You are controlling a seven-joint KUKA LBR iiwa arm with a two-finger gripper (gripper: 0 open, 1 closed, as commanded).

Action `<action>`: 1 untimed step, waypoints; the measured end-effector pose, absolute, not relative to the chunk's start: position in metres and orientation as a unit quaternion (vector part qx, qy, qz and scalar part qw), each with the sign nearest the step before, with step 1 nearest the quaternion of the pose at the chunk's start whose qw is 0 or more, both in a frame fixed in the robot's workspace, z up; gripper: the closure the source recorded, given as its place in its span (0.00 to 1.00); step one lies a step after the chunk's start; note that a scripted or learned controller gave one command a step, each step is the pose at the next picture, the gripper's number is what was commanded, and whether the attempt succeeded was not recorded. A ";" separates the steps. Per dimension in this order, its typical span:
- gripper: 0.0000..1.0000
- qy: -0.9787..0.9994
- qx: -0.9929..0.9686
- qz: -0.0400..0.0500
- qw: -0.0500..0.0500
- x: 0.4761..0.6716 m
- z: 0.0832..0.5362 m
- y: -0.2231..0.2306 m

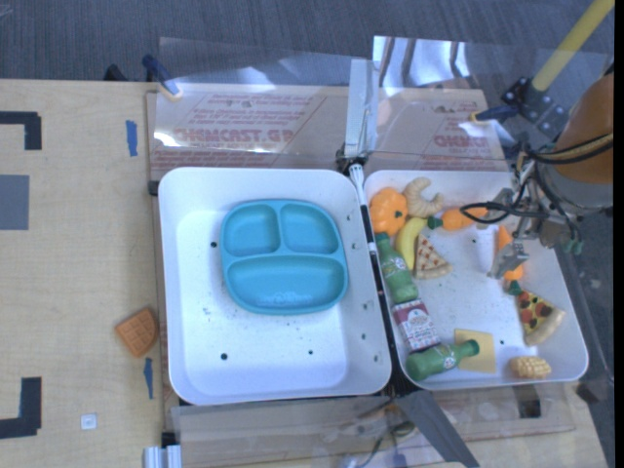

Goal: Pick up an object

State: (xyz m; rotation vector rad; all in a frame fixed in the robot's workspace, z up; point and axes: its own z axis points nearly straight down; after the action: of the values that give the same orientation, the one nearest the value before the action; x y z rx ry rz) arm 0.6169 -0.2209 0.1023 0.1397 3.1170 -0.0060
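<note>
The right bin (570,344) holds several toy foods: an orange pumpkin (387,209), a beige ginger root (421,195), a banana (409,236), a pizza slice (430,259), a carrot (454,218), two green bottles (397,272) (434,360), a red and white packet (416,323), a cheese wedge (477,350), a corn cob (529,366) and a second pizza slice (538,315). My gripper (511,252) hangs low over the bin's right part, beside a small orange piece (514,274). Cables hide much of the wrist.
The left bin (195,359) holds a blue divided plate (285,257). A brown waffle piece (137,331) lies on the wooden bench to the left of the bins. Clear plastic sheets (253,115) lie behind both bins.
</note>
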 end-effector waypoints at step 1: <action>0.00 0.999 0.047 -0.001 0.005 0.618 0.088 -0.222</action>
State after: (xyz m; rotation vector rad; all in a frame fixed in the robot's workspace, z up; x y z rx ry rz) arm 0.6175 -0.2221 0.0881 0.1459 3.1273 -0.0029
